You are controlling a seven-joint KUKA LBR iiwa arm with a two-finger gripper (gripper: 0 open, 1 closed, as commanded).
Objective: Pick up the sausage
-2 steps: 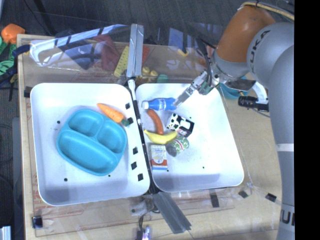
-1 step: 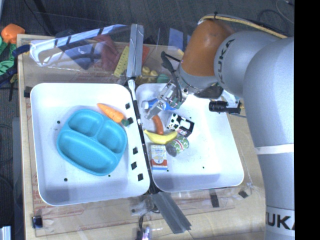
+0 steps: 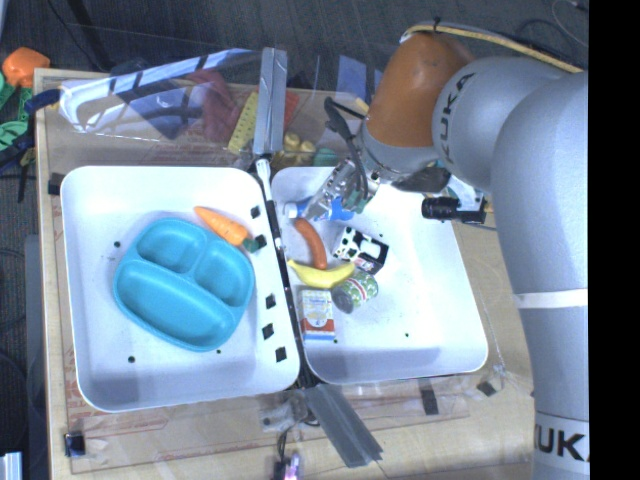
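Left bin (image 3: 90,368): blue tray (image 3: 185,283), carrot (image 3: 223,225) at its edge. Right bin (image 3: 440,338): banana (image 3: 320,274), small can (image 3: 357,291), carton (image 3: 317,315).

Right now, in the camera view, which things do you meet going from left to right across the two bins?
Blue divided plate → carrot → sausage → black-and-white dice. The banana, the small can and the carton overlap the sausage's span, so I leave them out.

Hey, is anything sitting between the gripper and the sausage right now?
Nothing visible does. The gripper hangs just above and right of the sausage in the right bin. A banana touches the sausage's lower end, beyond the gripper's path.
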